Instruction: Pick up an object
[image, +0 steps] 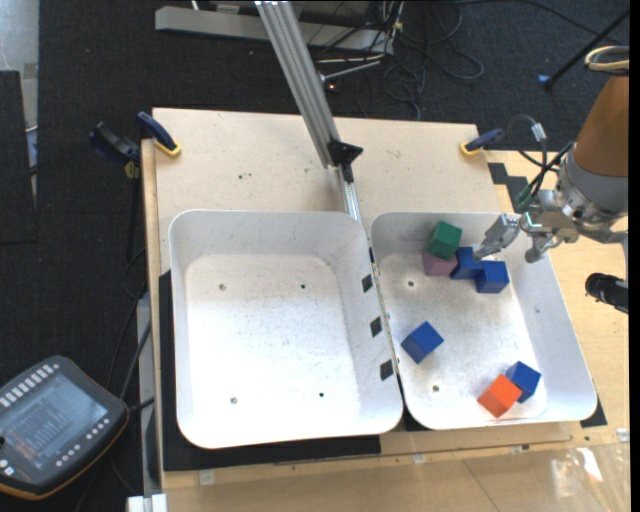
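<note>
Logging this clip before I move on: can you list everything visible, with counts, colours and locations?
Shallow white plastic bins: 2, side by side on the bench, left bin and right bin.
Blue cubes: 4, all in the right bin; two touching at the far side, one mid-bin, one at the near right corner.
Green cube: 1, far side of right bin.
Purple cube: 1, under or against the green one.
Orange cube: 1, touching the corner blue cube.
Handheld control pendant: 1, grey, lower left.
Gripper: 1, over the right bin's far right edge.

Pale bench (250, 160) with two white bins (200, 240), side by side.
</note>
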